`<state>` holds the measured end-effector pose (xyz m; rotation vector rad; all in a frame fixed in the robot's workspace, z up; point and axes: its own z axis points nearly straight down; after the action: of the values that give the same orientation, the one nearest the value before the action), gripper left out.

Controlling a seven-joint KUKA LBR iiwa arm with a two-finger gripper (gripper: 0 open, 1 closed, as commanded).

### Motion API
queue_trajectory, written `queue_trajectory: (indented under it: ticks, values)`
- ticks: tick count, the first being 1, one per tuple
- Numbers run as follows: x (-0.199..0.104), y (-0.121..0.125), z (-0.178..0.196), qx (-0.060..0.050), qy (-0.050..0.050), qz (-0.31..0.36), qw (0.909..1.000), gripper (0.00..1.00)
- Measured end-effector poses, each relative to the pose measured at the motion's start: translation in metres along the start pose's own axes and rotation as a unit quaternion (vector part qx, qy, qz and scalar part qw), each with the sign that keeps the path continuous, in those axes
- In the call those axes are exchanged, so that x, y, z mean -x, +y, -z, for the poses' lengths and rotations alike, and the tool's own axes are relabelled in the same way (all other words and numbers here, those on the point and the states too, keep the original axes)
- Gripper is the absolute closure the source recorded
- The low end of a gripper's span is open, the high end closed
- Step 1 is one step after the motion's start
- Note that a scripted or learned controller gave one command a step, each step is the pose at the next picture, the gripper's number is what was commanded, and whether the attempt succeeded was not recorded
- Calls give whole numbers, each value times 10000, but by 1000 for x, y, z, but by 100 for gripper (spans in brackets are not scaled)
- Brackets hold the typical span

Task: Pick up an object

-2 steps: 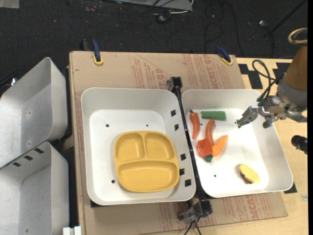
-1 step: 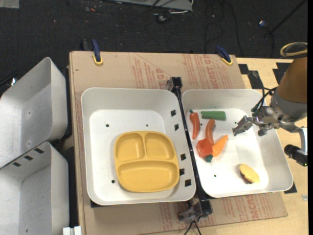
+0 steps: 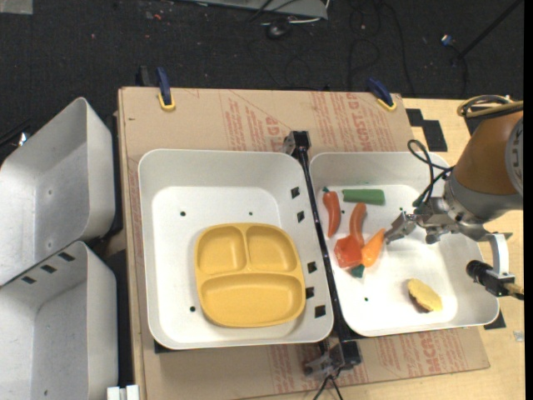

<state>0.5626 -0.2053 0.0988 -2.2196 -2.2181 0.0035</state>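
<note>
A yellow divided tray [image 3: 250,275] lies in the white left bin [image 3: 158,190]. The white right bin [image 3: 466,307] holds a green block [image 3: 364,196], red and orange pieces [image 3: 354,232], and a pale yellow lump [image 3: 424,296]. The arm [image 3: 487,169] is grey with orange.

Left bin [image 3: 166,182]: yellow divided tray [image 3: 248,275]. Right bin [image 3: 466,307]: red-orange vegetable pieces [image 3: 350,244], green piece [image 3: 363,196], yellow piece [image 3: 424,295]. Gripper [image 3: 398,227] low beside orange piece [image 3: 373,247].

camera view: fixed overhead; slanted down | both bins [image 3: 166,182] in frame
</note>
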Motion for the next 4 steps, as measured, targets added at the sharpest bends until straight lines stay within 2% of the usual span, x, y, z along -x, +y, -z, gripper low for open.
queue_trajectory:
  ticks: [1,2,4]
  values:
    - [0,1,14,25,-8,2,10000,100]
    - [3,13,65,48,-15,14,10000,100]
    - [-14,16,177,58,-18,22,10000,100]
